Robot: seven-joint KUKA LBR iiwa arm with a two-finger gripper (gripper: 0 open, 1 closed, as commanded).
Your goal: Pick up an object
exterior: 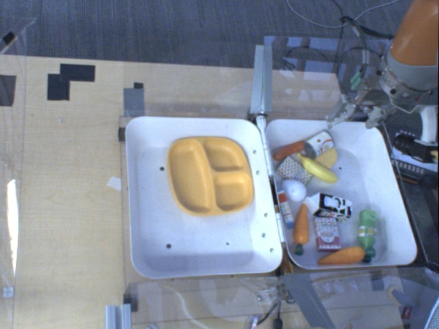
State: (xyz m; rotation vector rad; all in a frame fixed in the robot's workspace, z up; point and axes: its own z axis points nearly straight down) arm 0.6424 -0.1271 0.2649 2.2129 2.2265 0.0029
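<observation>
**Pincer over the right bin's far edge, objects down-frame to its left**

At the upper right of the frame you see the arm [418, 29] reaching in, grey with its orange band, and the pincer [357, 112] hanging just above the far rim of the right bin [394, 184]. Two thin fingers [341, 115] splay outward and nothing shows between them, so you can take the pincer as parted and holding nothing; it touches no object.

The relation that matters: every candidate lies lower in the frame and mostly leftward from the pincer. Nearest is the small can [319, 143], just below and left of the fingers. Touching it on the lower side is the banana [319, 169], its long axis running from upper left to lower right. The red-orange carrot [289, 149] lies left of the can, slanting up to the right. Further down-frame sit a white ball [295, 190], a black-and-white toy car [335, 205], a green bottle [367, 230] and a second carrot [341, 256] lying almost level near the bin's lower rim.

The left bin [147, 204] holds only a yellow divided plate [209, 174], well apart from the pincer.

By your judgement the can or banana is the shortest reach; for the banana, the fingers would need to close across its slanted axis. The cluster is tight, so a neighbour may be nudged.
</observation>
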